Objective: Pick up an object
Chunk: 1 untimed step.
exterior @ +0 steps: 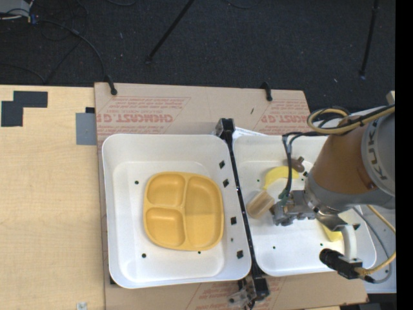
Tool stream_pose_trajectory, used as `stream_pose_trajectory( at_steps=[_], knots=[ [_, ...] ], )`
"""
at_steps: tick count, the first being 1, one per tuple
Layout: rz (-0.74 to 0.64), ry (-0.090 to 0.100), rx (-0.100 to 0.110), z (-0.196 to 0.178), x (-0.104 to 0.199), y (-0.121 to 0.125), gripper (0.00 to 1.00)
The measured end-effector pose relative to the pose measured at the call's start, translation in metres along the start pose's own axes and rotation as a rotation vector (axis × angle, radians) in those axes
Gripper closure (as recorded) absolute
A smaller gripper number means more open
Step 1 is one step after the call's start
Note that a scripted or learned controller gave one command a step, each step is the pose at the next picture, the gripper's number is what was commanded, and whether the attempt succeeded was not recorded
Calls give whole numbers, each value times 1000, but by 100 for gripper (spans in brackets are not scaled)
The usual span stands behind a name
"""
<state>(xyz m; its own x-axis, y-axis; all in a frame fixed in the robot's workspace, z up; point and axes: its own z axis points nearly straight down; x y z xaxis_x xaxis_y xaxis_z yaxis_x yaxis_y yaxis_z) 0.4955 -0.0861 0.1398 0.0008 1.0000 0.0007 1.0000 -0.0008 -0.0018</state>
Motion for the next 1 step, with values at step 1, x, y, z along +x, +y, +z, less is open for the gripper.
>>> stream_pose_trajectory(
  at_steps=[1],
  knots=[
    [-2,0,-2,-42,-1,-3,100]
  ],
)
